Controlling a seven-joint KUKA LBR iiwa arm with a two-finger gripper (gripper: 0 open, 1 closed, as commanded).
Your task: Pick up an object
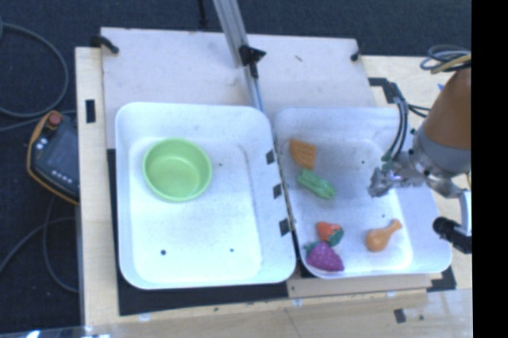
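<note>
While poised over right bin point(413, 130), gripper point(379, 184) near toy drumstick point(383, 235) — jaw state indeterminate, nothing seen held.

Lime green bowl point(177, 169) in white left bin point(238, 249); right bin: orange drumstick point(383, 235), purple grapes point(325, 256), green veg point(316, 185).

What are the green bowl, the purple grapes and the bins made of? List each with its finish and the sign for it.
Green bowl: probably plastic, smooth, slightly glossy; uniform lime colour, molded rim.
Purple grapes: apparently toy plastic or rubber, matte; saturated colour, lumpy molded shape.
Left bin and right bin: likely thin plastic, white, scuffed; rounded formed corners, dark specks.
</note>
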